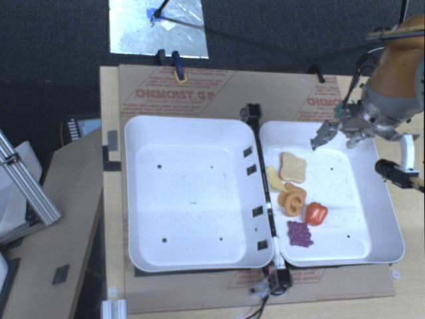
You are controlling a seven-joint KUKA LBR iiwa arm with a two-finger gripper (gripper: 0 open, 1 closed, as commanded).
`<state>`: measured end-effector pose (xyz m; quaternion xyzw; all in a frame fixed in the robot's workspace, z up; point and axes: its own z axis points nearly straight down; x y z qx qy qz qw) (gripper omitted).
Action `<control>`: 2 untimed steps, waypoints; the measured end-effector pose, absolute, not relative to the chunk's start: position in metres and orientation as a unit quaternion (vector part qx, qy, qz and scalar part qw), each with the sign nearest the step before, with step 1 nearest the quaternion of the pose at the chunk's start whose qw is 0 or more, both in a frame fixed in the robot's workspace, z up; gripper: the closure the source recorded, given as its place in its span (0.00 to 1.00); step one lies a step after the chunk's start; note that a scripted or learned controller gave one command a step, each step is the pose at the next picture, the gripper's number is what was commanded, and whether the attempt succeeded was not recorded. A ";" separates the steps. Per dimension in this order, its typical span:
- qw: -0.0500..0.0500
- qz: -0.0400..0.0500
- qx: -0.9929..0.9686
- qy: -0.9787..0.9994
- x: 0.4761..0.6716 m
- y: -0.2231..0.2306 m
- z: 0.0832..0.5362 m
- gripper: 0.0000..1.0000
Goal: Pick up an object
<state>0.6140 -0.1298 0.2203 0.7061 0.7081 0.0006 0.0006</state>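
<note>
Camera view: red "CHEMCAST" lettering (174, 94) on cardboard (199, 85) behind bins.

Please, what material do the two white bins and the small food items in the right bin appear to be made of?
The bins look like thin moulded plastic: smooth, slightly glossy, with rounded corners. The bread slice, red pepper, purple grapes and orange pretzel-like piece seem to be toy food, probably plastic or rubber, judging by their flat, uniform colours; it is too small to be sure.

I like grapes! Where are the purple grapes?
The purple grapes lie in the right bin, near its front, just below the red pepper.
</note>
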 end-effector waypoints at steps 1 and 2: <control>-0.003 -0.003 0.710 0.704 0.497 -0.186 0.186 0.00; 0.003 0.001 0.706 0.708 0.505 -0.182 0.199 1.00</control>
